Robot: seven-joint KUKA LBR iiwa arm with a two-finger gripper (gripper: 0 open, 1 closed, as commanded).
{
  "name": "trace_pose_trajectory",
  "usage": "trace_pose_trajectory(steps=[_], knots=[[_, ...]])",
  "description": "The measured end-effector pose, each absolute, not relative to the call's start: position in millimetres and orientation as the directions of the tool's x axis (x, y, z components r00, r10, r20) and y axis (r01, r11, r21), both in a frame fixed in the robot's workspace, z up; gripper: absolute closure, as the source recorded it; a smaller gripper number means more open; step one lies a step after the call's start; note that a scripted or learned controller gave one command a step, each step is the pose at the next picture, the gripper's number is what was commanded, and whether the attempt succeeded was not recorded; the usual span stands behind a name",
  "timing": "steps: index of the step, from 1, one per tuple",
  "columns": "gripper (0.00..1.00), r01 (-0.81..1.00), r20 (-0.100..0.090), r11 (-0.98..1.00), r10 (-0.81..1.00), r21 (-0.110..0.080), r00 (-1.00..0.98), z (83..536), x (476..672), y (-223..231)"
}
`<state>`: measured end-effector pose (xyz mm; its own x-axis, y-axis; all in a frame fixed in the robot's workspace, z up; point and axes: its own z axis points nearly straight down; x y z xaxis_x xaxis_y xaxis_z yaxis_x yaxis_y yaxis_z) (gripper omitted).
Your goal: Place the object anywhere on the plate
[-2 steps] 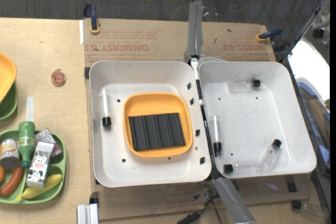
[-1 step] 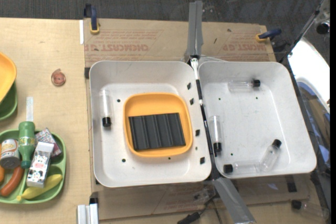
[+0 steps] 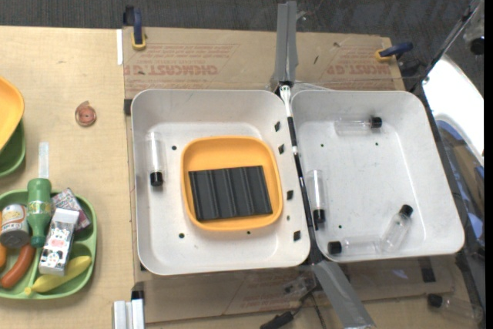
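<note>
A square yellow-orange plate (image 3: 231,152) lies in the middle of the left white bin (image 3: 154,243). A dark grey ribbed rectangular object (image 3: 230,192) rests flat on the plate, covering its middle and near half. It sits fully inside the plate's rim.
The right bin (image 3: 431,166) holds several clear tubes with black caps, one near its back (image 3: 356,125) and one at its left wall (image 3: 316,198). Another tube (image 3: 155,162) lies at the left bin's left side. A green tray of toy food (image 3: 46,239) sits on the wooden table, far left.
</note>
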<state>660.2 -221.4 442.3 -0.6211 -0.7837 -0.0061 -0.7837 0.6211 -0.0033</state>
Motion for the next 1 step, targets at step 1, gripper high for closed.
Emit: trace_pose_trajectory(steps=[1], knots=[[1.00, -0.962, -0.005, 0.274, -0.962, -0.004, -0.274, 441.7, 660.1, -221.3]])
